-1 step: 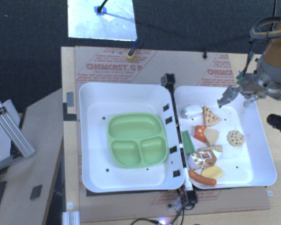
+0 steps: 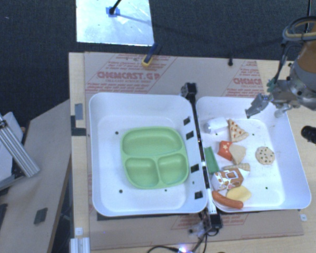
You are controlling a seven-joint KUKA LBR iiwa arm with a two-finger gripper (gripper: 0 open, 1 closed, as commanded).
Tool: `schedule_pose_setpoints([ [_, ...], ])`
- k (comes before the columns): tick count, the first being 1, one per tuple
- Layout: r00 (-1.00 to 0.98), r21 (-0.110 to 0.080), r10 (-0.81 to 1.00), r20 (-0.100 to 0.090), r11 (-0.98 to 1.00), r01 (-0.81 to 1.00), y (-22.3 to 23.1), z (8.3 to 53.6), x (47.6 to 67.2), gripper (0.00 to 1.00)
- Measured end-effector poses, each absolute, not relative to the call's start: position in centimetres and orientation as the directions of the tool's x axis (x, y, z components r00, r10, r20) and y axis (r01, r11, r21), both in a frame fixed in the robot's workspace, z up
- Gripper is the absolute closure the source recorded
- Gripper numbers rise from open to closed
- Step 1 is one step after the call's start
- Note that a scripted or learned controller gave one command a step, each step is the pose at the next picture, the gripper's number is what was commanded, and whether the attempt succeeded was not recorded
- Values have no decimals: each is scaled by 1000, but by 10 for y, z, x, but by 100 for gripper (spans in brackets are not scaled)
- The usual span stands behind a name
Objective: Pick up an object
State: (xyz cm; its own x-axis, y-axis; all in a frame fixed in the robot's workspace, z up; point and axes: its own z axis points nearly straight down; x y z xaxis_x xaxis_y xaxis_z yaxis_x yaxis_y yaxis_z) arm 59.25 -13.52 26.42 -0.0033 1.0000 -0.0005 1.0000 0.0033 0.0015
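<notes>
The gripper [image 2: 267, 105] is hanging over the far edge of the right bin [image 2: 292, 167], its two grey fingers spread apart with nothing between them, touching no object and still well above the toys. The arm [image 2: 310, 62] is reaching in from the right, seemingly staging itself above the clutter before a descent. The left bin [image 2: 102, 141] is holding a green tray [image 2: 152, 157] with three compartments, lying flat near its middle, apparently a destination rather than a target. The right bin is carrying the pickable things, crowded toward its left wall, which is probably making some of them awkward to close on. Among them, a gingerbread house [image 2: 230, 178] is lying beside a yellow piece [image 2: 241, 193] and a sausage [image 2: 226, 200] at the near end; a pizza slice [image 2: 236, 131] and a white block [image 2: 217, 124] are sitting nearest the gripper; an orange wedge [image 2: 225, 150] and a pale piece [image 2: 237, 153] are touching mid-bin, with a green strip [image 2: 210, 159] along the wall. The cookie [image 2: 264, 155] is lying apart from the rest, likely the easiest grasp.
</notes>
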Motion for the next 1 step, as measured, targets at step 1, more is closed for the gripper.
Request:
schedule_pose_setpoints([
  [1, -1, -2, 1000, 0, 1, 1000, -143, 208, 588, 0],
])
